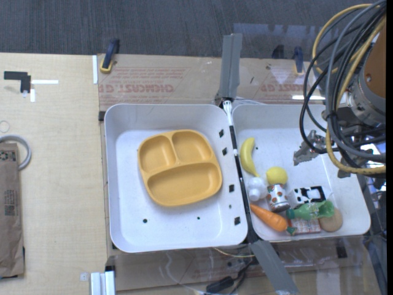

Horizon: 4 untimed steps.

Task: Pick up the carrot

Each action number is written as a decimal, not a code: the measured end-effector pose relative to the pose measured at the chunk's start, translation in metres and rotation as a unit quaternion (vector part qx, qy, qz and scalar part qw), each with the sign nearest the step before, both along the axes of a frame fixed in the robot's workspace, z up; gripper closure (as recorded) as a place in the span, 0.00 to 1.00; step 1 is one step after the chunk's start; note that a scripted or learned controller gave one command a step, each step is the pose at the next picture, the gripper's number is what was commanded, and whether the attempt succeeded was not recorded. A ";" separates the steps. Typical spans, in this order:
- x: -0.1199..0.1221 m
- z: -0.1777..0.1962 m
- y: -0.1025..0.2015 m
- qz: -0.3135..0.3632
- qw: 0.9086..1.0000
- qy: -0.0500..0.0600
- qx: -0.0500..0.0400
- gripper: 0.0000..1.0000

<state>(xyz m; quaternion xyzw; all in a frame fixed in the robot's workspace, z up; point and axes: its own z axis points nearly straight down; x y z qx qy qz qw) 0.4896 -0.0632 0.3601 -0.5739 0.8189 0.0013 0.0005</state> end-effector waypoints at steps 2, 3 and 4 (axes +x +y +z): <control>0.008 -0.104 -0.158 0.178 0.984 -0.001 0.000 0.00; -0.001 0.014 -0.156 0.311 0.950 -0.001 0.001 0.00; -0.010 0.052 -0.126 0.461 0.887 -0.002 0.002 0.00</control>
